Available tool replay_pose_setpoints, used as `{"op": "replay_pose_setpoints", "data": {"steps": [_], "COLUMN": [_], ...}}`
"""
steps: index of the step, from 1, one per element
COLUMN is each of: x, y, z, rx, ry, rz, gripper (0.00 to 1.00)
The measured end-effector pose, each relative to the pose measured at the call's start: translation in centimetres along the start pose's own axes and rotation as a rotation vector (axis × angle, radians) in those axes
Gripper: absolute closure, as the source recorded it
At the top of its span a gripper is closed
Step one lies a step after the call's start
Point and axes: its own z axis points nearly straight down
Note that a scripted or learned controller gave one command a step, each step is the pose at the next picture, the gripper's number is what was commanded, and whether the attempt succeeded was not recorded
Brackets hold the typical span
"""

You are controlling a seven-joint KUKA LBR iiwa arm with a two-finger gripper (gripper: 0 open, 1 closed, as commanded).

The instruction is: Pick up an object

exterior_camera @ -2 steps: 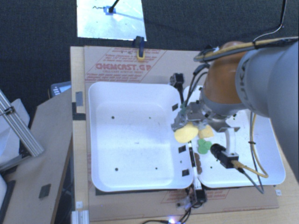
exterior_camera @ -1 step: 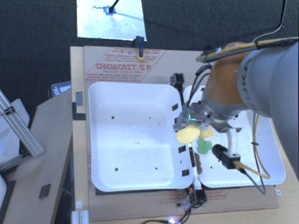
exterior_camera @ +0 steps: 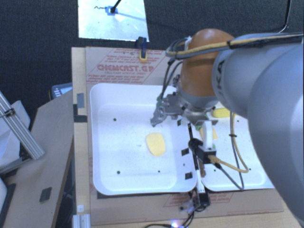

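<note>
Yellow piece [exterior_camera: 156, 144] just below hand [exterior_camera: 157, 118]

We've got two bins side by side on the desk [exterior_camera: 57, 141]. The left bin [exterior_camera: 109, 127] has one object [exterior_camera: 156, 144] lying in it, over toward its right side. The gripper [exterior_camera: 156, 120] hangs just behind that object, near the divide between the bins. The right bin [exterior_camera: 251, 177] sits mostly under the arm [exterior_camera: 256, 65], with another item [exterior_camera: 221, 112] at its back.

Pale yellow object [exterior_camera: 156, 144], seemingly flat, in left bin [exterior_camera: 109, 127]
</note>
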Motion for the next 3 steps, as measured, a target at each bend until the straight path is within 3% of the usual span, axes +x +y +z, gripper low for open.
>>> {"op": "replay_pose_setpoints", "data": {"steps": [1, 2, 3], "x": [-0.5, -1.2, -8.7], "y": [0.0, -4.2, -6.1], "z": [-0.9, -23.0, -30.7], "rx": [0.002, -0.014, -0.006], "ry": [-0.001, 0.005, -0.001], "rz": [0.001, 0.005, 0.014], "gripper": [1.0, 1.0, 1.0]}}
